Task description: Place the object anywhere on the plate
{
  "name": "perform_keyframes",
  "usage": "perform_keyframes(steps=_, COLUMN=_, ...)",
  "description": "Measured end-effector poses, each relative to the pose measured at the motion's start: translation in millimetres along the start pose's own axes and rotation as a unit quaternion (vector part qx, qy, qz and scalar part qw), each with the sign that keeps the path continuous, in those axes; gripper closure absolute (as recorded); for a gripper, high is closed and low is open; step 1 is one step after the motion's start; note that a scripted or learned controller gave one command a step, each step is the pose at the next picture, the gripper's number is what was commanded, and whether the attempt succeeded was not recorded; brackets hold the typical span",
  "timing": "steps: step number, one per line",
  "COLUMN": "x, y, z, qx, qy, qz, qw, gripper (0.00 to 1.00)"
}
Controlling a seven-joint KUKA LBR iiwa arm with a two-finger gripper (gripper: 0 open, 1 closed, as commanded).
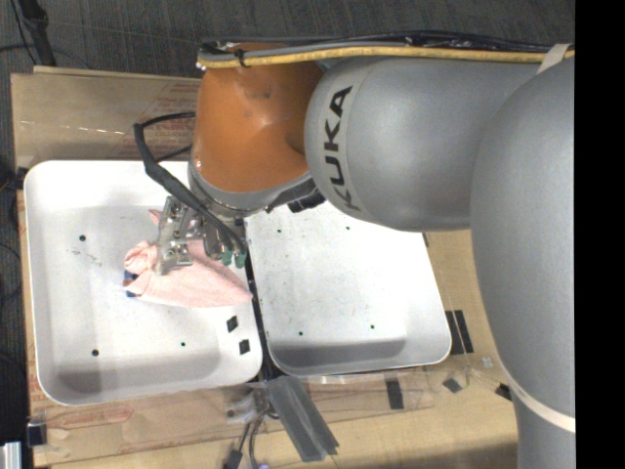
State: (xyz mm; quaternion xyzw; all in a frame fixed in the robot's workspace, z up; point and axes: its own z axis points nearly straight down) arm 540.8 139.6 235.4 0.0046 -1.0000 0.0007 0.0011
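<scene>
A pink plate (195, 286) lies tilted in the left white bin (68, 262), near its right wall. A small pink object with a blue spot (139, 262) sits at the plate's left end. My gripper (190, 242) hangs over the plate's upper part, its metal fingers (176, 247) pointing down at it. The arm's orange band and grey body cover the space above the bins' far edge. Whether anything sits between the fingers is hidden.
The right white bin (342, 291) lies beside the left one, speckled with small dark marks. Black tape pieces (237, 325) sit at the seam between the bins. A grey bracket (298, 418) juts out at the bench's front edge.
</scene>
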Motion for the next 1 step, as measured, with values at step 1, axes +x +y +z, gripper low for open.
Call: perform_keyframes(steps=1, x=-0.2, y=-0.2, z=-0.3, qx=0.000, qy=0.000, qz=0.000, qw=1.0000, gripper=0.00)
